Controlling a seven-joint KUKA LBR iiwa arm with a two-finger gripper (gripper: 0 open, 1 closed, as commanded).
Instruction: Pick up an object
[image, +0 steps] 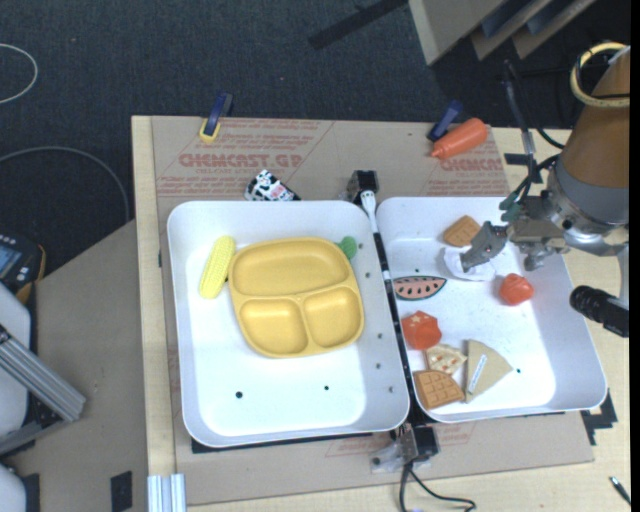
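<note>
My gripper (510, 250) hangs over the back of the right bin (570, 340), fingers spread and nothing between them. Its left finger (484, 245) is above a small white piece (462, 264). A red tomato (515, 290) lies just in front of the gripper. A round cracker (461, 231) sits to its left. Further forward are a watermelon slice (418, 288), a red pepper (421, 328), a waffle (436, 388), a small cracker (446, 358) and a sandwich wedge (486, 366).
The left bin (200, 380) holds a yellow divided plate (297, 295), a corn cob (215, 266) and a green piece (347, 246). Outside the bins, a carrot (460, 138), a black-and-white toy (270, 187) and a clamp (213, 118) lie on the bench.
</note>
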